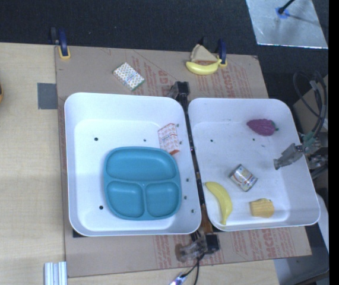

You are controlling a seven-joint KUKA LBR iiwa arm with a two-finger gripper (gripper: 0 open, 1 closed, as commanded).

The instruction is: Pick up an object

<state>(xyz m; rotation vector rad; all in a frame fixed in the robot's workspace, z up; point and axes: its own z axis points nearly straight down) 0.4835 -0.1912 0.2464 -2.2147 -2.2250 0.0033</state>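
Grey gripper (288, 157) at right bin's (288, 221) right rim, mostly cut off (can't tell its state); silver can (242, 177) lower left.

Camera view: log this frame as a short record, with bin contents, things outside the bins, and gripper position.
left bin: blue divided tray, small red-and-white packet
right bin: purple item, metal can, banana, yellow block
outside bins: second banana, patterned packet
gripper: at right bin's right edge, above the floor, holding nothing visible
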